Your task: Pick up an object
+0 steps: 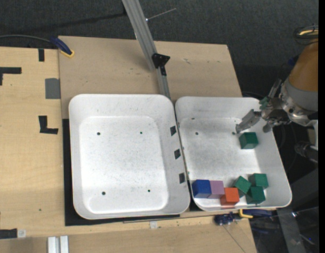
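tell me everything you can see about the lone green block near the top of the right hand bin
The green block is a small cube-like piece, matte and solid in colour, material unclear. It rests on the floor of the right bin, slightly turned, apart from the cluster of blocks along the bin's lower edge. The hand sits just above it in the view; whether they touch is unclear.

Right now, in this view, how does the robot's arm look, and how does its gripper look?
The arm enters at the right edge. Its visible part is a rounded, bulky segment with an orange band on top and a light grey section below it. The gripper at its end is darker and more angular, with grey metal fingers and small dark parts around the wrist. No markings can be read.
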Controlling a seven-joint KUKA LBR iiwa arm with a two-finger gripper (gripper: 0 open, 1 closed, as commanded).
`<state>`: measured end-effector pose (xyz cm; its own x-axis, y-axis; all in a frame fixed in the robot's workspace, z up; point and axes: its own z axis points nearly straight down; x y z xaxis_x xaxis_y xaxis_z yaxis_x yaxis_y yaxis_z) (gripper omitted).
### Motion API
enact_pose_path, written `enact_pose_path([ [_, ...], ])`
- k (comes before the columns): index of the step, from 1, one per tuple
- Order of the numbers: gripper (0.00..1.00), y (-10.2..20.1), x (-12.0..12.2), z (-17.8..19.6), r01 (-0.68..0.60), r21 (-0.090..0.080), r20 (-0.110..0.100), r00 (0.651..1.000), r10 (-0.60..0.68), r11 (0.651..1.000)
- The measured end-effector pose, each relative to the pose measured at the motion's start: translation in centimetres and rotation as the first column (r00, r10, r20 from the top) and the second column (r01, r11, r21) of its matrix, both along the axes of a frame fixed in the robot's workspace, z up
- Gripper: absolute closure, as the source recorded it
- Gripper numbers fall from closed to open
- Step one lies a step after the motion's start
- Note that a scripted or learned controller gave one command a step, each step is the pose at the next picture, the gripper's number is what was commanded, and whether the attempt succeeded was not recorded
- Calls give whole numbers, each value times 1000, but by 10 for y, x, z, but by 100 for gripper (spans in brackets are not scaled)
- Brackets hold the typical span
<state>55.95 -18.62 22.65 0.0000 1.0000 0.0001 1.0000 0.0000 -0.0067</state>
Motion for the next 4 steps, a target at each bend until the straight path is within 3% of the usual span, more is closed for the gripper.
enact_pose_path([
  [2,0,12,-10,-98,-1,1,0,1000,1,1000],
  [3,100,12,-9,-86,-2,0,4,1000,2,1000],
  [4,100,3,-5,-28,-1,-2,11,1000,1,1000],
])
